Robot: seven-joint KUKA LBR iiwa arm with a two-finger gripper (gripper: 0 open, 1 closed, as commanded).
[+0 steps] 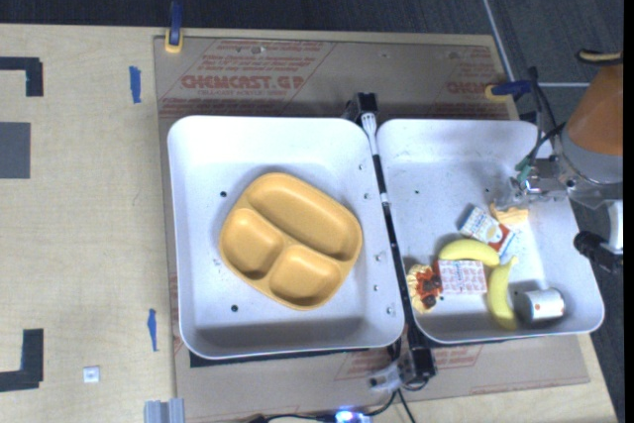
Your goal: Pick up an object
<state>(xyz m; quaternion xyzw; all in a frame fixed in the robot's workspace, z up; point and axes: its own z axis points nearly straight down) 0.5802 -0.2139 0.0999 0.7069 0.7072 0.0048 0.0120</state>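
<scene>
My gripper [523, 181] hovers at the right bin's [436, 149] two o'clock edge, finger state unreadable; target curved yellow plastic banana [485, 264] lies toward five o'clock, so I should centre over its bend before descending.

The brown board [327, 79] under the two bins carries red print along its far edge that reads roughly "CHEMCAST GP". More red lettering sits toward its right corner, too blurred to read. The small packets [487, 225] in the right bin [446, 154] bear print too small to make out.
</scene>
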